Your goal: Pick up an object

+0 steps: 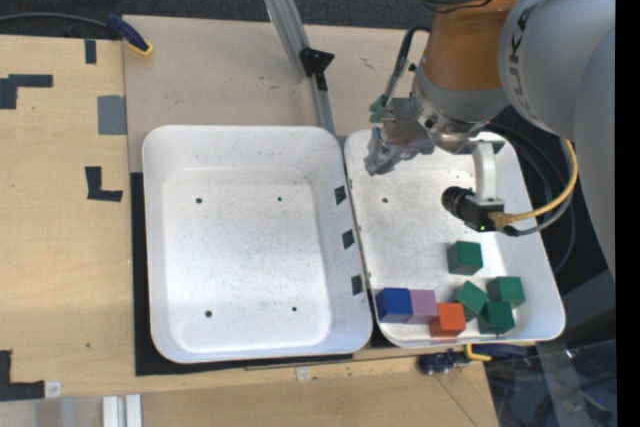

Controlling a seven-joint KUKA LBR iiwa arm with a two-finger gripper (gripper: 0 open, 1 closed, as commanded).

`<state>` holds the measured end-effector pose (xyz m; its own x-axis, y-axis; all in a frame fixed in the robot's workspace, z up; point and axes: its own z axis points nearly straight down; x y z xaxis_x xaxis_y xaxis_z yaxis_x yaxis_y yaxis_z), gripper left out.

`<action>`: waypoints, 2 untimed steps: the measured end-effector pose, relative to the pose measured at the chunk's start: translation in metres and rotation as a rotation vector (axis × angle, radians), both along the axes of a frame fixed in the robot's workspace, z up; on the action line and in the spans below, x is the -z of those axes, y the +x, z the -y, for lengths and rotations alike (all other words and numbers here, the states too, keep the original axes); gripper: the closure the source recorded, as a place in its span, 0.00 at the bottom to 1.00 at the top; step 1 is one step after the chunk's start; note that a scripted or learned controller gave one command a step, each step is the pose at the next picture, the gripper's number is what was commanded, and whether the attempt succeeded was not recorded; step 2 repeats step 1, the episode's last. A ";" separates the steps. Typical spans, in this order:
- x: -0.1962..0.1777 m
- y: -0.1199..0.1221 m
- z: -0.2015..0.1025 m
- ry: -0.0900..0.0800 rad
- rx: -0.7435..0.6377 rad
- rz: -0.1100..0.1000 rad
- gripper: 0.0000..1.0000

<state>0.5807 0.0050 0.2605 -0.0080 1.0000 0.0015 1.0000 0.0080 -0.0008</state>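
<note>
So the gripper (pixel 381 158) hangs over the far left corner of the right bin (pixel 420 205); can't tell how it's set. The blocks sit well apart from it along the near edge: blue (pixel 394 304), purple (pixel 423 305), orange (pixel 450 318), four green (pixel 464 257). All stubby cubes, no real long axis.

We see the gripper (pixel 381 158) above the right bin (pixel 420 205), well apart from coloured blocks (pixel 450 300) clustered at its near edge.

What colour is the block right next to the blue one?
Light purple. The purple block sits beside the blue block in the right bin, seen in the camera view.
</note>
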 end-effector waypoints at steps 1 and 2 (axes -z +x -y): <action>0.013 0.027 -0.055 -0.001 0.001 0.000 1.00; 0.013 0.027 -0.055 -0.001 0.001 0.000 1.00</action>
